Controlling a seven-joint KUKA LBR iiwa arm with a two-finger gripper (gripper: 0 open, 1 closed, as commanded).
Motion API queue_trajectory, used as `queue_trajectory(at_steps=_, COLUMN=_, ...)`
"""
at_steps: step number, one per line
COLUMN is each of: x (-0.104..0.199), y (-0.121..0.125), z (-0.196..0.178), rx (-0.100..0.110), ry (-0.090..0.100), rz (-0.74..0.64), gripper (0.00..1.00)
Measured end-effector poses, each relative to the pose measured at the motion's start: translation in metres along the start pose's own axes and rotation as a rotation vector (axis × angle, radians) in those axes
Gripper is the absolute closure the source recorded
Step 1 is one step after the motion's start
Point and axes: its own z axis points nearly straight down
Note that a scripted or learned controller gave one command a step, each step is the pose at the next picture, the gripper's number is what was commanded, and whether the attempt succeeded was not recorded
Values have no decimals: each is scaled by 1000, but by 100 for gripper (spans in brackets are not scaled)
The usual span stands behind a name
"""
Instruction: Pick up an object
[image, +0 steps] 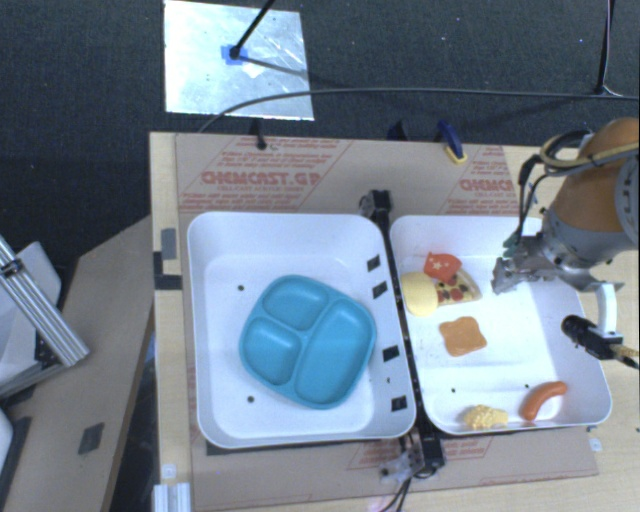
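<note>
Yellow corn (483, 416) and a sausage (543, 399) lay along the near wall of the right bin (520, 232), closest to the lens, as the robot's hand (507, 272) hung over the bin's far right part; whether it was spread or pressed together could not be told from this angle, and nothing was seen between its tips. Just left of the hand sat a pizza slice (455, 291) touching a pale yellow piece (420, 294), with a red strawberry-like toy (441, 265) just beyond them. A slice of toast (462, 335) rested alone near the bin's middle. Across the divider, the left bin (230, 240) held a blue sectioned plate (307, 340) on the brown surface (260, 170). Any of the toys would serve. The toast or sausage, each lying apart from its neighbours, looked the safer choice; the crowded pizza cluster would probably call for a centred, straight-down approach to avoid nudging pieces aside.
</note>
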Motion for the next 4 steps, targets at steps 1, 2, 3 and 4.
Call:
queue_trajectory(at_steps=1, x=-10, y=3, z=-50, rx=-1, ry=0, rz=2, gripper=100)
queue_trajectory(at_steps=2, x=-18, y=9, z=-98, rx=-1, ry=0, rz=-1, gripper=100)
queue_trajectory(at_steps=3, x=29, y=10, z=-105, rx=3, ry=3, rz=-6, gripper=100)
queue_trajectory(at_steps=4, x=84, y=13, z=-91, rx=4, ry=3, rz=-7, gripper=100)
